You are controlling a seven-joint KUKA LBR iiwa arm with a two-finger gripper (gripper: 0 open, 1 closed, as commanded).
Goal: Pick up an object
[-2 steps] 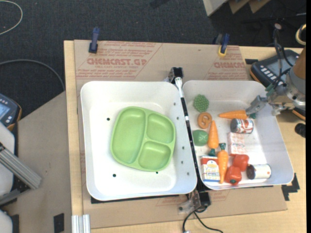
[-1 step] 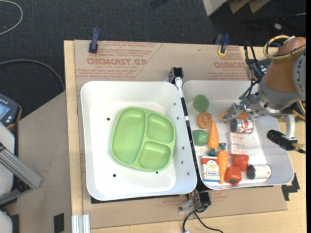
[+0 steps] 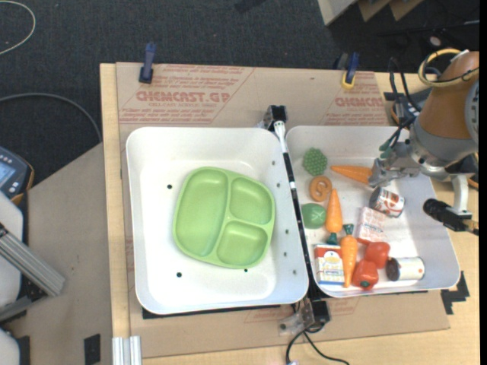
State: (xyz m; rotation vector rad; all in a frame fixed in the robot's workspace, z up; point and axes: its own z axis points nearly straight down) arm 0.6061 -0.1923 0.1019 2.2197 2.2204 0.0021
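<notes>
1. Presently the tool (image 3: 386, 175) is seen low over the right bin (image 3: 445, 268), beside the blunt end of an orange carrot (image 3: 351, 173); whether it is clenched cannot be told.
2. A small red-and-white can (image 3: 389, 201) lies just below it.
3. Fingertips are blurred against the clutter.
4. More toy food is crowded nearby; a green divided plate (image 3: 223, 217) sits in the left bin (image 3: 148, 226).
</notes>
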